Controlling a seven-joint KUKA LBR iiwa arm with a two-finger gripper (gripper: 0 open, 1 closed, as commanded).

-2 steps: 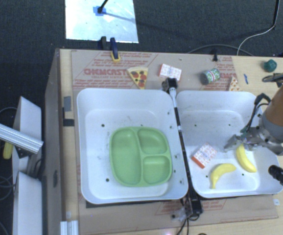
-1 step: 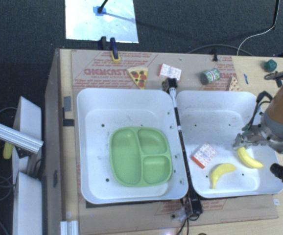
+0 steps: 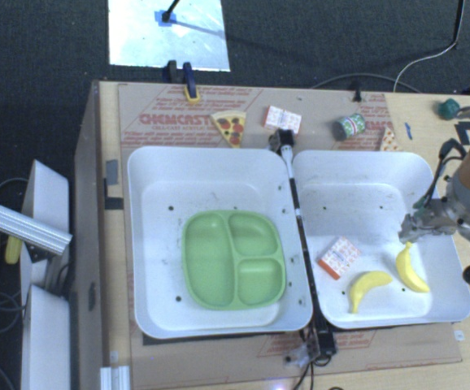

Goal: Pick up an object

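Hovering claw (image 3: 415, 231) | gap between tips unclear | just above banana (image 3: 411, 269)

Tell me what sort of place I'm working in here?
Most likely a robotics lab bench for pick-and-place trials, not a kitchen. Two white bins sit on a board, holding toy-like items: a green divided plate and two bananas. Loose cables trail over dark carpet.

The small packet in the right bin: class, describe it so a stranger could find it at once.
Find the right bin of the two white ones. Near its left wall, beside two bananas, lies the small packet. It alone is flat, boxy, and white with orange-red print.
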